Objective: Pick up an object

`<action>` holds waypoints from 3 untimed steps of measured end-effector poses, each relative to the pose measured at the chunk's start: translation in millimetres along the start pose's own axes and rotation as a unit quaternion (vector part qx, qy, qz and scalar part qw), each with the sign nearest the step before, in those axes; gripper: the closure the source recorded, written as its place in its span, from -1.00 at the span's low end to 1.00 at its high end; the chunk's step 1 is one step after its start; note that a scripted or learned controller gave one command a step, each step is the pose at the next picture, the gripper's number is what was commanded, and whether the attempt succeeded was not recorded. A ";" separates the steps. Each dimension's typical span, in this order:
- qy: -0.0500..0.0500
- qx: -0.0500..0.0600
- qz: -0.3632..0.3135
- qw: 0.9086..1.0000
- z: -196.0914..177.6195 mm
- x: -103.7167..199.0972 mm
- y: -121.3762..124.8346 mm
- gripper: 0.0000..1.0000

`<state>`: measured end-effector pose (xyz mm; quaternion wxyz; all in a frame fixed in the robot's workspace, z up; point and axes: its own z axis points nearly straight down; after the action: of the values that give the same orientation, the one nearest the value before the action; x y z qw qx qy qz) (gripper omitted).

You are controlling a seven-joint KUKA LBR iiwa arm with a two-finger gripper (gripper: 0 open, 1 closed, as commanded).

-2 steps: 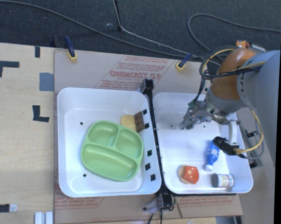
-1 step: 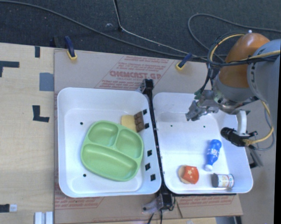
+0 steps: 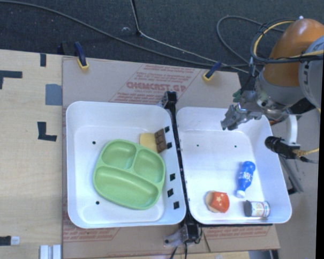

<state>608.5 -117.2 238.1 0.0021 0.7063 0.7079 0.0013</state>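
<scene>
The right bin (image 3: 204,149) holds a blue bottle (image 3: 245,178) lying near its right side, a red and orange object (image 3: 218,202) near the front, and a small jar with a dark lid (image 3: 256,209) at the front right corner. My gripper (image 3: 230,120) hangs over the bin's back right part, well above and behind these objects, with nothing visible between its fingers. In the left bin (image 3: 79,122) lies a green divided plate (image 3: 130,174), with a yellow block (image 3: 147,141) and a brown patterned piece (image 3: 161,139) at its back edge.
The bins sit on a cardboard sheet (image 3: 148,83) held by blue and yellow clamps (image 3: 81,58) at the back. Black cables (image 3: 155,43) run across the dark floor behind. A black divider strip (image 3: 174,153) runs between the bins.
</scene>
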 end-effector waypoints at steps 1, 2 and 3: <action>0.000 0.001 0.000 1.000 -36.3 0.2 1.1 1.00; 0.001 0.003 -0.003 1.000 -30.7 63.5 4.7 1.00; 0.001 0.004 -0.003 1.000 -19.4 127.2 10.4 1.00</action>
<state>618.5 10.0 257.4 -0.0013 0.7045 0.7097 -0.0005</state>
